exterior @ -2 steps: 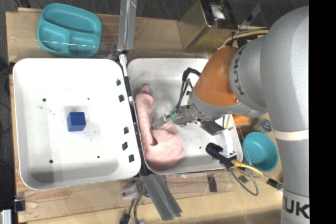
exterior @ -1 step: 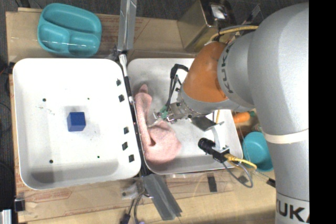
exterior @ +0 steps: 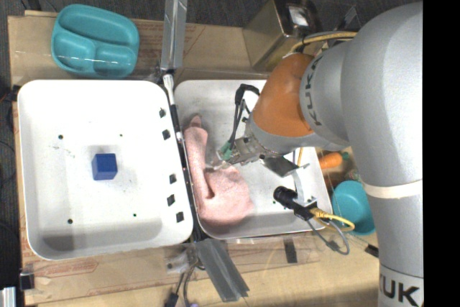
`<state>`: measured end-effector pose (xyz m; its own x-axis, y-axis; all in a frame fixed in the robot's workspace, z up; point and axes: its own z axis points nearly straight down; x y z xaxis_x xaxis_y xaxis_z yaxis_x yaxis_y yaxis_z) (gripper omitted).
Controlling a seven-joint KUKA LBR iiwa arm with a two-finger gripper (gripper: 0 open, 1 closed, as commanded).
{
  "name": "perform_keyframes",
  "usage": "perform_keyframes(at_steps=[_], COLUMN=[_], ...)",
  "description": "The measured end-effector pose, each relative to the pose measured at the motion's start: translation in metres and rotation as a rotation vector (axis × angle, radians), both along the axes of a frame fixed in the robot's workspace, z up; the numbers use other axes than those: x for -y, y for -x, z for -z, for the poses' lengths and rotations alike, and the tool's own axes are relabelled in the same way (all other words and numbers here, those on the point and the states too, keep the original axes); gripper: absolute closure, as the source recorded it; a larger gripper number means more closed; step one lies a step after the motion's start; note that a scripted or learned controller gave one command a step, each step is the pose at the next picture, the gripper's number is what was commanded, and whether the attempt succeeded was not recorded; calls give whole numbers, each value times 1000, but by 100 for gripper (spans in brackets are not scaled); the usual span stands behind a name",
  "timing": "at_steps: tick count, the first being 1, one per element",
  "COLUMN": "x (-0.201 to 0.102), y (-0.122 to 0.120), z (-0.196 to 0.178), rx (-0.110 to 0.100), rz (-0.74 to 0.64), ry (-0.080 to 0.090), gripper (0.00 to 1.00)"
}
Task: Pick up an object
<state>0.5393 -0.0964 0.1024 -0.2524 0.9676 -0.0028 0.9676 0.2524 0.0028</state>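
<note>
Two white bins side by side on a wooden bench. Left bin (exterior: 43,118) holds one small blue cube (exterior: 105,166), sitting near the middle, well apart from the arm. Right bin (exterior: 208,93) holds a pink cloth (exterior: 215,187), bunched along the left wall and spreading toward the bin's near edge.

Arm (exterior: 374,97) reaches in from the right, orange band (exterior: 284,104) above the wrist. Gripper (exterior: 228,158) is low in the right bin, right at the upper edge of the pink cloth, touching it or just above, can't settle which. Whether it's clenched or released I cannot tell, the wrist and cables cover that part, and no fold of cloth is clearly seen caught in it.

Step, as I judge it: the descent/grasp stage on the pink cloth, nothing lifted yet. Next move calls for closing on a fold of the cloth and raising straight up; soft fabric may slip out or only partly come up, so the lift needs checking. Blue cube is untouched in the other bin.

Other stuff: teal tray (exterior: 95,39) on the bench behind the left bin, teal bowl (exterior: 353,205) and something orange (exterior: 332,160) just right of the right bin, mostly hidden by the arm.

Writing: "KUKA" lettering partly readable on the arm near the orange band, and "KUK" at the lower right of the arm body. No other labels legible
</note>
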Motion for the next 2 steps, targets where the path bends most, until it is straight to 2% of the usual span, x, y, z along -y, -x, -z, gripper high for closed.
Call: perform_keyframes(at_steps=[1,2], x=[0,9], y=[0,-52], z=[0,10], rx=[0,-4], rz=[0,-78], ry=[1,-2], gripper=[0,0])
